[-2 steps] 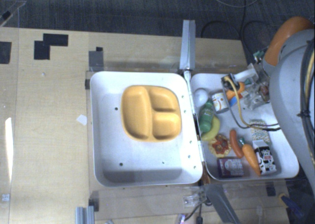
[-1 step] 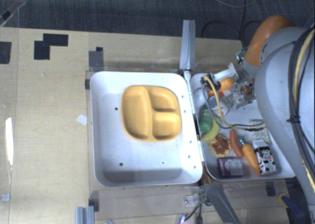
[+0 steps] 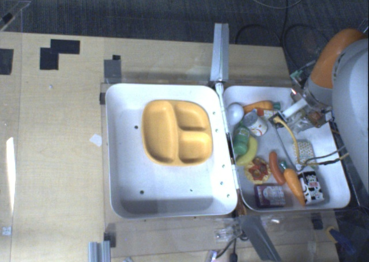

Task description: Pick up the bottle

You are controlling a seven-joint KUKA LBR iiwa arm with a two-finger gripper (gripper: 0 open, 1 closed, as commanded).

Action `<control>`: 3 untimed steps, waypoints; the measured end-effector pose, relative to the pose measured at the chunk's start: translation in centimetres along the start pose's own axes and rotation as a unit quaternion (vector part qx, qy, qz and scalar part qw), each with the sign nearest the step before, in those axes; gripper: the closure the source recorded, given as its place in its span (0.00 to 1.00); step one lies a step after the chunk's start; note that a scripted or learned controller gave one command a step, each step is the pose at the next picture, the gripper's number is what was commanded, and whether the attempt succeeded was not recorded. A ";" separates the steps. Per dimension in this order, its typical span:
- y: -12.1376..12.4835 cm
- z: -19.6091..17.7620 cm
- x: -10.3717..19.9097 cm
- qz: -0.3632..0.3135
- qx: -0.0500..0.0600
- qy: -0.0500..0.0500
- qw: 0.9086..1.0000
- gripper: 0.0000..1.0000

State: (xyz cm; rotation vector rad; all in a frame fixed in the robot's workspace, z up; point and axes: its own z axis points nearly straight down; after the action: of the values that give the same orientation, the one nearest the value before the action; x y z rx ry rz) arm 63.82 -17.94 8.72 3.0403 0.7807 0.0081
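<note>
Overhead, camera view. Two white bins sit side by side on the wooden surface (image 3: 57,140). The left bin (image 3: 124,197) holds one yellow divided tray (image 3: 176,131) with three compartments. The right bin (image 3: 340,197) holds the loose clutter.

The bottle (image 3: 241,139) appears to be the single green item lying on its side by the right bin's left wall. It touches one yellow banana (image 3: 249,150) on its right, and one white egg-shaped piece (image 3: 234,111) lies just above it.

The remaining contents are three orange, carrot-like pieces, of which the largest carrot (image 3: 293,181) lies low in the bin. There is also one dark can (image 3: 270,196) and one small printed box (image 3: 312,188).

The gripper (image 3: 291,114) hangs over the upper middle of the right bin, near the bottle but apart from it, with nothing visibly held. Whether it is open or closed cannot be told at this slant. The orange band (image 3: 340,45) marks the arm entering from the right.

Handling, as a judgement: the bottle looks like a light, smooth plastic toy that is fairly stiff and liable to roll or slip. A grasp across its mid-body, square to its long axis, seems soundest. However, the bin wall on one side and the banana on the other leave little room.
</note>
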 end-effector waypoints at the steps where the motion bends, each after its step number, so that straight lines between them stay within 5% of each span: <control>1: 2.6 0.1 -0.3 0.146 0.001 0.000 0.989 1.00; 3: 3.3 0.0 1.3 0.145 0.001 0.000 0.989 1.00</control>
State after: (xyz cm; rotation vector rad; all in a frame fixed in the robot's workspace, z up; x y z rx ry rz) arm 66.53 -20.20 8.73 3.1237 0.3319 0.0085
